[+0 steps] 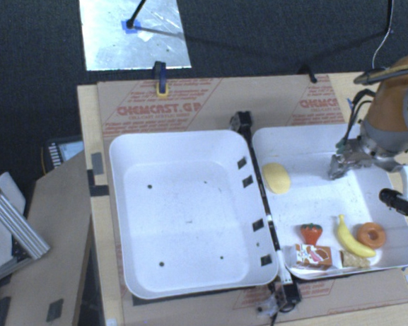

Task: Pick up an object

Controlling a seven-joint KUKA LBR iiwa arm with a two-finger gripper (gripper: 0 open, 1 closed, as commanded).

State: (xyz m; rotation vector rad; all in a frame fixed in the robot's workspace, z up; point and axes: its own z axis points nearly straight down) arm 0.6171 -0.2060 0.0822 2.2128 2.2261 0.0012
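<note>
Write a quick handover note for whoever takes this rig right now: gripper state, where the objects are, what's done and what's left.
Gripper: over the upper part of the right bin, nothing seen between its fingers; whether they are open or shut cannot be told.
Objects, all in the right bin: lemon near the left wall; strawberry, banana and donut along the lower end; snack packet and cracker at the bottom edge.
Done: no pick visible.
Left: go down on one object, close on it and lift. The lemon lies apart from the rest, so it is probably the easiest target.
</note>
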